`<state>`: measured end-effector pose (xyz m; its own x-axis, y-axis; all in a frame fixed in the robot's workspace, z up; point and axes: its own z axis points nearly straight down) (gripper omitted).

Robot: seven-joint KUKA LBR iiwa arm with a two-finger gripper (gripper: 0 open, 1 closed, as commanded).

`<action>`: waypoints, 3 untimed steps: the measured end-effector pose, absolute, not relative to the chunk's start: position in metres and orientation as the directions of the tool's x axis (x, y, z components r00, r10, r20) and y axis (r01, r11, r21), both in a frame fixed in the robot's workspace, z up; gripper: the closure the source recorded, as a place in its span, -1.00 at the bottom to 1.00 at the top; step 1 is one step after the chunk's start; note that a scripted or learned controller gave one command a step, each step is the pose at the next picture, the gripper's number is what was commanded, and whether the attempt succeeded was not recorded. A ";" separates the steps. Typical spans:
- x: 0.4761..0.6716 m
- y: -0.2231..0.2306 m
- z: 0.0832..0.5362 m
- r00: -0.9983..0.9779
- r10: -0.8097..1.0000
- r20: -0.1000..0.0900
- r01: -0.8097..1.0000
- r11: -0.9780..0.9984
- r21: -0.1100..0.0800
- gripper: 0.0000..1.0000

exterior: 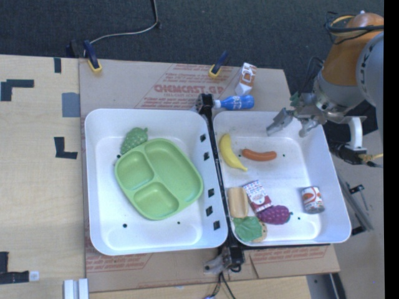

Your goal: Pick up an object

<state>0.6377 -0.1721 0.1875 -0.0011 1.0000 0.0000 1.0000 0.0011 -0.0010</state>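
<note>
My gripper (292,126) hangs open over the far right corner of the right bin (324,161), with nothing between its fingers. Below and to its left lie an orange-red sausage (259,155) and a yellow banana (231,153). Toward the near side of that bin sit a small red can (312,199), a purple bunch of grapes (274,214), a red-and-white snack packet (255,195), a tan bread piece (237,202) and a green leafy toy (247,228).
The left bin (100,167) holds a green divided plate (159,178) and a dark green leafy piece (134,139). Behind the bins, on the cardboard, lie a blue bottle (237,103) and a small carton (248,76). The black divider (212,167) separates the bins.
</note>
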 end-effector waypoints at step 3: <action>0.667 -0.101 0.088 0.001 1.000 -0.009 1.000 -0.001 -0.006 -1.00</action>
